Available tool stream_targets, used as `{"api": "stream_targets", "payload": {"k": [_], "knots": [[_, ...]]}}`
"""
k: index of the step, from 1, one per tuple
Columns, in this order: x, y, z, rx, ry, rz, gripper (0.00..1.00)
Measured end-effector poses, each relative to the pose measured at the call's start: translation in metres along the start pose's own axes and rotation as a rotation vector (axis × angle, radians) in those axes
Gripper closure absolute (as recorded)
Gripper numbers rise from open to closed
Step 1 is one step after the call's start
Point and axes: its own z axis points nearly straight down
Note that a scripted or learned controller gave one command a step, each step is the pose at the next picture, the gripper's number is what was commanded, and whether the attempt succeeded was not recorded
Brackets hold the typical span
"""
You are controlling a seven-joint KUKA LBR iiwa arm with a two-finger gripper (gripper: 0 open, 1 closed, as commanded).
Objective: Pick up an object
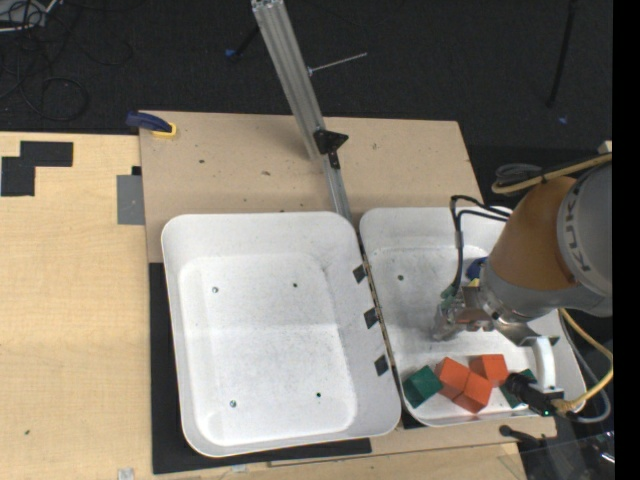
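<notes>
Wooden surface, two bins. Pincer low in right bin, grip state unreadable — blocks at front edge ungrasped. Next: shift toward them, descend.

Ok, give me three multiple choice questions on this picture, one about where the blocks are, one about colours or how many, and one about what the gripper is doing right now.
1. Where do the blocks lie?
A. in the left bin's far corner
B. in the right bin's near end
C. on the wooden bench outside the bins

2. Which colours are the blocks?
A. orange and green
B. blue and yellow
C. all white

3. How does the gripper stand?
A. low over the right bin's floor, apart from the blocks
B. raised high over the left bin
C. resting on the wooden bench

Answers:
1 B, the cluster sits by the near rim of the right bin.
2 A, orange blocks lie beside a green block.
3 A, white floor shows between the gripper and the blocks.
</notes>
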Motion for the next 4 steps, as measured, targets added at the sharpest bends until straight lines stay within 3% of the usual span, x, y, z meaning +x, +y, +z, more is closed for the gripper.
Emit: {"api": "stream_targets", "payload": {"k": [3,4], "knots": [[0.001,0.009,-0.152,-0.007,-0.004,-0.013,1.0],[0.06,0.031,-0.149,-0.003,-0.002,-0.017,1.0]]}}
